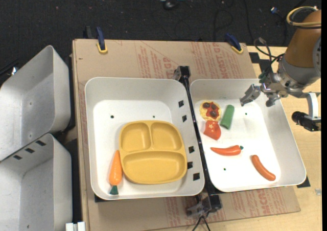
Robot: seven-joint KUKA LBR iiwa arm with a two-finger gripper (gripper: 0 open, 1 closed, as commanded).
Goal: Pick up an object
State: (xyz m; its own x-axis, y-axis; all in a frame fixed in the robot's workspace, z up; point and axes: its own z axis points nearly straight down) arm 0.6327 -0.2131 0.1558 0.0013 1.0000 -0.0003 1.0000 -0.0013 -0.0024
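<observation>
**Robot gripper hovering over the right bin, holding nothing**

Seen from above at a slant, two shallow white bins sit side by side on a brown board. The left bin [97, 122] holds a yellow divided tray [153, 152] with three compartments, lying near the bin's middle and front. Just beside the tray's left edge, toward the bin's front left corner, lies an orange carrot [115, 170] with its green stub pointing to the front.

The right bin [286, 138] holds five small toy foods. Near its left wall, toward the back, is a small round pizza piece [210, 109] with dark toppings. Just beside it on the right stands a green cucumber-like piece [227, 116], tilted slightly. In front of the pizza, touching or nearly touching it (hard to tell which), is a red chunk [213, 130]. Closer to the front lies a red chili pepper [226, 150] with a green stem, and near the front right corner is an orange sausage [263, 167], lying at a diagonal.

The grey arm with its orange band reaches in from the right. Its gripper [260, 96] hangs above the back right part of the right bin, fingers spread apart with nothing between them, well apart from every food piece.
</observation>
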